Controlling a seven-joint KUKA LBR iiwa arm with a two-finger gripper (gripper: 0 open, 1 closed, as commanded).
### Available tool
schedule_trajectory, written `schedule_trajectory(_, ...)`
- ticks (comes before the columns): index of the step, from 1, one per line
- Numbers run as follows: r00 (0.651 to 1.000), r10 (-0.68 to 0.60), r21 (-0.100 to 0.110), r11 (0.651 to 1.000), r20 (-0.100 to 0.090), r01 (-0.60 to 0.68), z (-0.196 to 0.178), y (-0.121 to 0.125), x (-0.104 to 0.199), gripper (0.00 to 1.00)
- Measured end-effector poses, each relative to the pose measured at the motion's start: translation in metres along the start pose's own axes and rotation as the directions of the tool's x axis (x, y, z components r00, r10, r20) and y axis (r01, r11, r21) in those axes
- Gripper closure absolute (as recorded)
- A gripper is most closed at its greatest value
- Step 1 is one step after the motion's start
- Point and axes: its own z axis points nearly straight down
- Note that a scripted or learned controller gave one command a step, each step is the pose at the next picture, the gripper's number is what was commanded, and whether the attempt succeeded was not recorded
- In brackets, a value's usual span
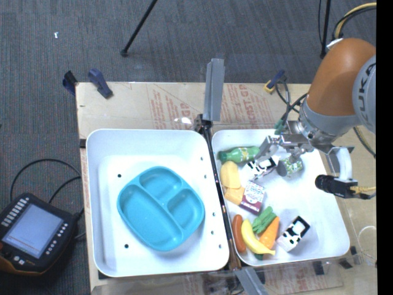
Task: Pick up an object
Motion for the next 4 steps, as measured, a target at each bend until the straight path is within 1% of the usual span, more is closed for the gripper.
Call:
schedule_trajectory(1, 0.992, 0.125, -0.002, 0.992, -0.001, -0.125, 0.125, -0.042, -0.004, 0.0)
schedule_trajectory(2, 0.991, 0.131, 0.006, 0.991, -0.003, -0.131, 0.12, -0.044, -0.004, 1.0)
schedule_trajectory(3, 0.935, 0.355, -0.012, 0.935, -0.008, -0.355, 0.13, -0.039, -0.027, 1.0)
schedule_trajectory(4, 0.966, 0.259, -0.001, 0.966, 0.001, -0.259, 0.002, -0.048, 0.019, 1.0)
